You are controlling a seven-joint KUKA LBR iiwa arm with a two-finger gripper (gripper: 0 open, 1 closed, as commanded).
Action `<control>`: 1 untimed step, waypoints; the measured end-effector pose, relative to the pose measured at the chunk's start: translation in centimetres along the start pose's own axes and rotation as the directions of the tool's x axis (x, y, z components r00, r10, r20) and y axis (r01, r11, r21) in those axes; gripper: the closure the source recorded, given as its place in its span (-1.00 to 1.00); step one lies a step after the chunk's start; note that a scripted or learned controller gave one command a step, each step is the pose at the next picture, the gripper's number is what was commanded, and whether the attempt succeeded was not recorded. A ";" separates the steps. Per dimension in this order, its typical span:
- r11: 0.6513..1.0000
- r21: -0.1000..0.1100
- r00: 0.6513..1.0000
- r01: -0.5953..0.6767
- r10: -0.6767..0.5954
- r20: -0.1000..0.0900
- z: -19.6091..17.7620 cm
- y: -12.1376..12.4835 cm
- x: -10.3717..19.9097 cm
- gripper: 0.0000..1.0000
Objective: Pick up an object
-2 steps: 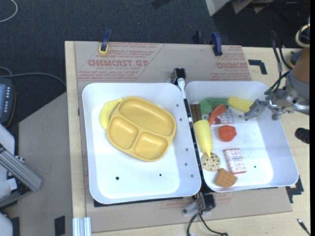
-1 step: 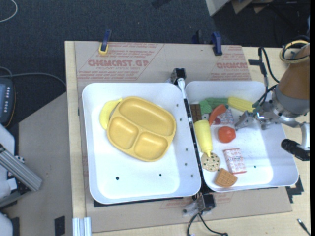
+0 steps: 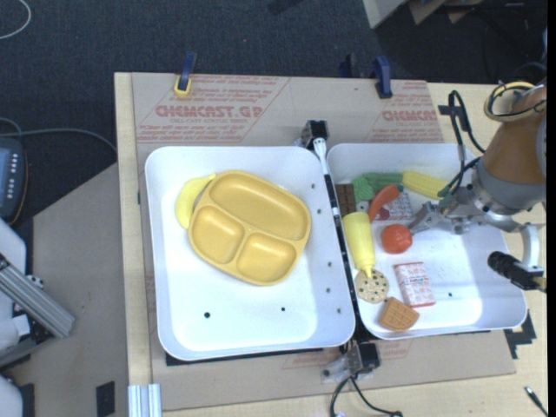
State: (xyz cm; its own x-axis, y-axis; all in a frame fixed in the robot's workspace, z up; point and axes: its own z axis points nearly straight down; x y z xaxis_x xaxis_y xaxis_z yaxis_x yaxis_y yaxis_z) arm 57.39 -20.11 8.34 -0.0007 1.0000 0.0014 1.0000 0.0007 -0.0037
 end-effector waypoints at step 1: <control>1.000 -0.004 1.000 0.000 0.000 0.002 -1.2 0.1 0.0 1.00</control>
State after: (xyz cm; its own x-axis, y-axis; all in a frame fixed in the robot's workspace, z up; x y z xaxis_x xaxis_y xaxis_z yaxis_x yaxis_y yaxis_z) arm 57.48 -20.15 9.56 -0.0003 1.0000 -0.0002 1.0000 0.0003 0.0005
